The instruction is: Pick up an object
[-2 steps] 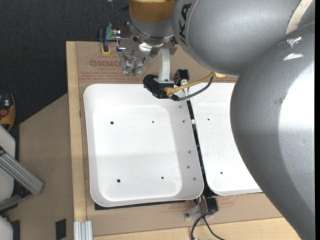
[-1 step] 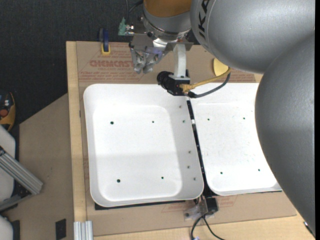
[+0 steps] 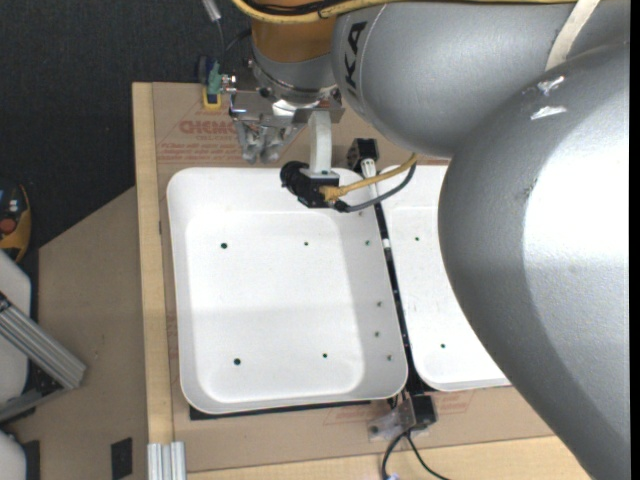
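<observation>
My gripper [image 3: 260,144] hangs below the orange band [image 3: 290,18], over the back rim of the left white bin [image 3: 190,268] near its far left part. It sits partly above the brown board with red lettering [image 3: 205,128]. The left bin's floor shows a few small dark dots [image 3: 224,246]. A white bracket [image 3: 320,143] and a black fitting with a yellow cable [image 3: 305,184] hang from the wrist just above the bin's back wall.
The right bin [image 3: 450,368] lies beside the left one, mostly hidden by the large grey arm [image 3: 520,168]. A black seam [image 3: 392,288] runs between the bins. A metal rail [image 3: 40,343] lies at the left, and a cable clip [image 3: 410,413] sits at the front.
</observation>
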Robot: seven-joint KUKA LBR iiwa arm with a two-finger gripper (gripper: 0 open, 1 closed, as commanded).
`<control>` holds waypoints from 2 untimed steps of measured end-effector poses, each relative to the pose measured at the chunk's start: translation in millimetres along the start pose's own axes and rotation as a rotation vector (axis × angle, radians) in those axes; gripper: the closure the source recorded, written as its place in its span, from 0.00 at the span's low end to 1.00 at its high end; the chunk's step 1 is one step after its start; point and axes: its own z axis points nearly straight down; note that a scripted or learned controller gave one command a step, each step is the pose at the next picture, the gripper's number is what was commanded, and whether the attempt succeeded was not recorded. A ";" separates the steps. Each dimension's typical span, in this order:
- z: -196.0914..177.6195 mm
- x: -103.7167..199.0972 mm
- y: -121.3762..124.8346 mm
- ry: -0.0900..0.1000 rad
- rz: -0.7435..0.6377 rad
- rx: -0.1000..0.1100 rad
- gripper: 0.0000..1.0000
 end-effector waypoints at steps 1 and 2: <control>-50.8 -34.9 0.4 0.002 0.005 -0.011 1.00; 30.7 1.0 16.5 0.000 -0.001 0.002 1.00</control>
